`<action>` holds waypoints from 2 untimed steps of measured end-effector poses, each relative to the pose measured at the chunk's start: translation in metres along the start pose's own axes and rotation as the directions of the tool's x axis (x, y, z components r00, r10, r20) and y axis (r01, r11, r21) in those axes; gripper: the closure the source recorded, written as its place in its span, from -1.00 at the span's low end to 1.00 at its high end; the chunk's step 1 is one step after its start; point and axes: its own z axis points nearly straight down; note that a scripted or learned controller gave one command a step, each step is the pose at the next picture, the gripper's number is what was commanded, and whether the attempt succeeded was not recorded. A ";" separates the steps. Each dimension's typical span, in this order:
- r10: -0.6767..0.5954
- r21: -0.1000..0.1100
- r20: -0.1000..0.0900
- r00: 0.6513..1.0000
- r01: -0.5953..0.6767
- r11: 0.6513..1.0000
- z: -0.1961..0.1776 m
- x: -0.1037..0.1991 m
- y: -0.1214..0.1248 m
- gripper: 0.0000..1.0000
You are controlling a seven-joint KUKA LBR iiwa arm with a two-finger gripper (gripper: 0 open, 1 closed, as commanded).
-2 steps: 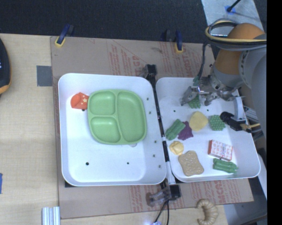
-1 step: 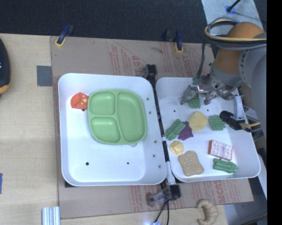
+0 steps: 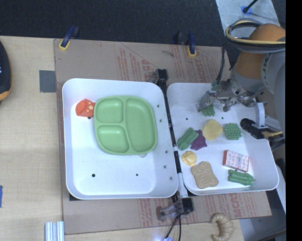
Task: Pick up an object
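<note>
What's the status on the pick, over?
Gripper low over right bin, at a small green piece; grasp unconfirmed. Other toys lie loose nearby. Green tray sits in left bin.

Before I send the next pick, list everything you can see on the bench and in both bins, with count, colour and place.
Bins: 2, white, side by side; left bin, right bin.
Divided plate: 1, green, left bin.
Red toy: 1, red, by the plate's left edge.
Green pods: 1, green, right bin's left side.
Purple piece: 1, purple, beside the pods.
Yellow lump: 1, yellow, right bin middle.
Bumpy green ball: 1, green, right of the lump.
Small yellow piece: 1, yellow.
Bread slice: 1, tan.
Red-white box: 1.
Green vegetable: 1.
Clamps: 2, blue-yellow, top edge.
Pincer: 1, grey, right bin's top.
</note>
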 end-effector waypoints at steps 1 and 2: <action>-0.004 0.004 -0.002 1.000 0.004 1.000 0.000 0.018 0.000 -1.00; -0.005 0.005 -0.001 1.000 0.005 1.000 -0.011 0.016 0.000 1.00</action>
